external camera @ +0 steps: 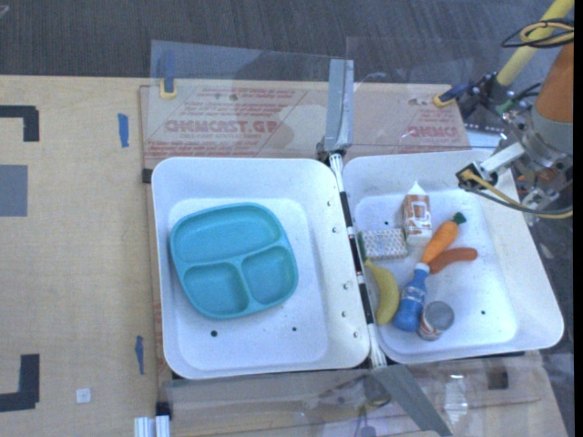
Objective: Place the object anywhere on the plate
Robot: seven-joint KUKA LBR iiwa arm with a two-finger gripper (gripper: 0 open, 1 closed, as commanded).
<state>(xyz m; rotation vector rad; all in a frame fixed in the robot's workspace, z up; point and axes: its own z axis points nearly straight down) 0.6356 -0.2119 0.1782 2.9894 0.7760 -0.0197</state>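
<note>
Camera view had the arm at the far right, w/ the end effector [480, 177] over the back rim of the right bin [533, 308]. Whether it was open or closed, I couldn't tell; nothing visibly gripped.

Step in hand, by my read: pre-grasp. No object picked yet, plate [234, 259] bare. Plate sat in the left bin [182, 335], well away from the end effector, across the divider between the bins.

Candidate objects lay just below and toward the plate side of the end effector: a small carton [417, 215] nearest, a carrot [443, 237] beside it, a red sausage-like piece [453, 257] touching or nearly touching the carrot's tip. Further off: a mesh-textured block [383, 243], a banana [385, 293] along the bin's inner wall, a blue bottle [413, 300] and a can [438, 320] packed close together.

Next move prob. called for: descend onto one item, close, lift clear of the rim, carry across to the plate, release.

Plate itself: teal, rounded-rectangle, three compartments (one long, two smaller), lying flat and slightly rotated in its bin. Any compartment would do.

Carton looked upright-ish and isolated, so likely the easiest pick; bottle/can cluster looked crowded, risk of nudging a neighbour.
</note>
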